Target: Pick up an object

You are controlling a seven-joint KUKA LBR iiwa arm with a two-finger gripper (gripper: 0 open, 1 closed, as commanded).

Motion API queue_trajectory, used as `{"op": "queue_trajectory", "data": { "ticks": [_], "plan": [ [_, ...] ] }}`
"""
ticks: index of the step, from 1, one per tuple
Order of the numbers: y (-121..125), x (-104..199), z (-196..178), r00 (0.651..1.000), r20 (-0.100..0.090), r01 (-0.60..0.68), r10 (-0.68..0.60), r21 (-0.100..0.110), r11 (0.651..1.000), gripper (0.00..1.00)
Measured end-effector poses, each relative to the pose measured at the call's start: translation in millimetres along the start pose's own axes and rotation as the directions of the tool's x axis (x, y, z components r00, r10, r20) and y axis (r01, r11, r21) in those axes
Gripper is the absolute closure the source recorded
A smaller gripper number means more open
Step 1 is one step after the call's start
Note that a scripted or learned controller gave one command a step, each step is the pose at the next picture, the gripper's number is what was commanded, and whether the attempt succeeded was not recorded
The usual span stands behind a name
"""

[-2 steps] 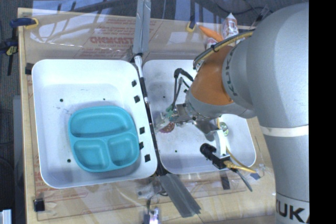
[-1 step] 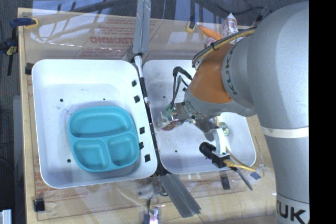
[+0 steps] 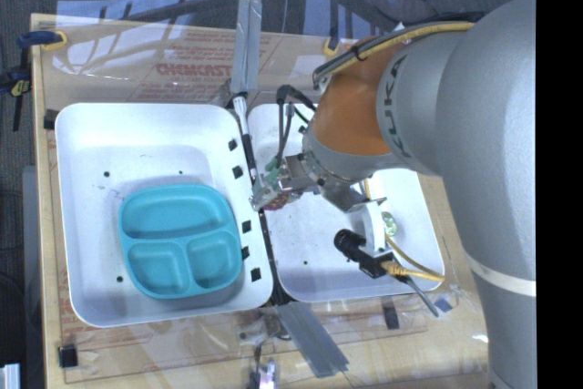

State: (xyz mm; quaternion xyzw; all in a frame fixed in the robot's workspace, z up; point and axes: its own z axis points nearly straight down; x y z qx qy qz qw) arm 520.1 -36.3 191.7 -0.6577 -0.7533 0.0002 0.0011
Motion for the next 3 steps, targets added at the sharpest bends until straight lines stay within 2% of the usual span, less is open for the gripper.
{"op": "queue_trajectory", "data": {
  "ticks": [1, 2, 3],
  "plan": [
    [14.2, -88.0, -62.5, 0.998, 0.001, -0.067, 0.067, 0.000, 0.998, 1.00],
    [-60.4, -117.6, -44.3, 0.995, 0.000, 0.105, -0.105, 0.001, 0.995, 1.00],
    [-60.5, -123.9, -48.5, 0.993, 0.000, 0.114, -0.114, 0.000, 0.993, 1.00]
  ]
}}
